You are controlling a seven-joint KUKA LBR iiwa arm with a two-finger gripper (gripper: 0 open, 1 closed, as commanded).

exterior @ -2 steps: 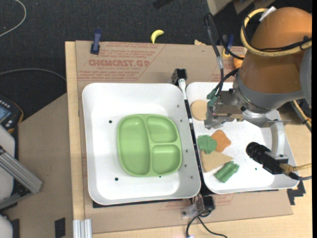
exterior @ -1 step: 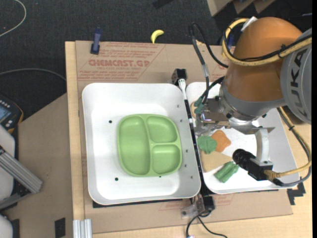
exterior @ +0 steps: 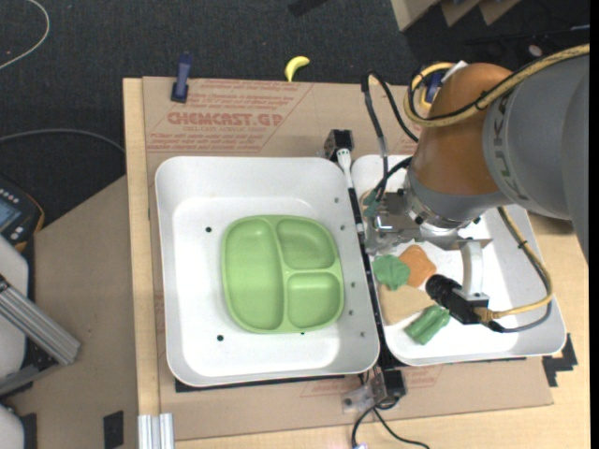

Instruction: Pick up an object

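Looking down, I see the arm [exterior: 496,148] covering most of the right bin [exterior: 533,330] at centre right of the frame; I cannot tell the claw's state. A green block [exterior: 427,325], orange piece [exterior: 417,266] and green lump [exterior: 389,271] lie below it. Left bin [exterior: 187,195] holds a green divided plate [exterior: 281,274]

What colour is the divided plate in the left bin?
Light green, plain; the divided plate shows clearly in the camera view.
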